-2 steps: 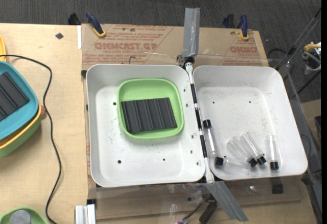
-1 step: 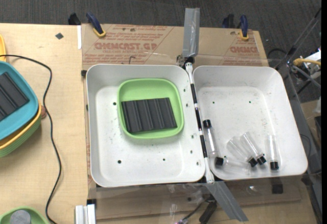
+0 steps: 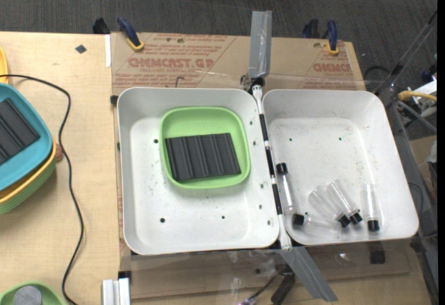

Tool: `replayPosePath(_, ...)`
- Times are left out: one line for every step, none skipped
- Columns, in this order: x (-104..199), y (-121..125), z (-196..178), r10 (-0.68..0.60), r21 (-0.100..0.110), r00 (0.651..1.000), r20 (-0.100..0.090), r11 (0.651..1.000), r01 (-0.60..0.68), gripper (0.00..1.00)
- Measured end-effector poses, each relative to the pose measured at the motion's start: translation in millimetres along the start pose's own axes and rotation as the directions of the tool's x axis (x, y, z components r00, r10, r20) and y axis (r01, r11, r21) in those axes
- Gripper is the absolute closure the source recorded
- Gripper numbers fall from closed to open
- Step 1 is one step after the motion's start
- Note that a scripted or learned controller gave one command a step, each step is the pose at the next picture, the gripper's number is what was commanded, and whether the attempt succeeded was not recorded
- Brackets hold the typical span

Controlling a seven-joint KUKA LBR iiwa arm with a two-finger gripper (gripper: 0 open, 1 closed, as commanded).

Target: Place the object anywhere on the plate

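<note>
A light green square plate [image 3: 240, 131] sits in the left bin [image 3: 139, 220], towards its back. A dark grey ribbed pad [image 3: 201, 156] lies flat in the plate's middle. Several clear plastic tubes with black caps [image 3: 341, 203] lie in the front part of the right bin [image 3: 327, 130]. One tube [image 3: 284, 189] rests along that bin's left wall. The others are clustered near its front right corner, close together.
Stacked teal and green dishes [image 3: 21, 151] stand on the wooden bench at the far left, with a black cable [image 3: 69, 178] looping beside them. Cardboard [image 3: 181, 60] lies under the bins, held by clamps [image 3: 130, 33] at the back. A grey strip [image 3: 260, 46] rises behind the bins' joint.
</note>
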State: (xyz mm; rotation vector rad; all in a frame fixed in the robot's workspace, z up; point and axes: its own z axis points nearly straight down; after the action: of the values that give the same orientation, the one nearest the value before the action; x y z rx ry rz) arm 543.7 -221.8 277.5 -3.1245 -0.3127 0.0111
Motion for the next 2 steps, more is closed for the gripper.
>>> replayPosePath(-23, -4, -13, 0.001, 0.0, 1.0, -0.001, 1.0, -0.001, 0.0)
replayPosePath(-31, -6, -43, -0.003, -0.001, 1.0, -0.002, 1.0, 0.003, 0.0)
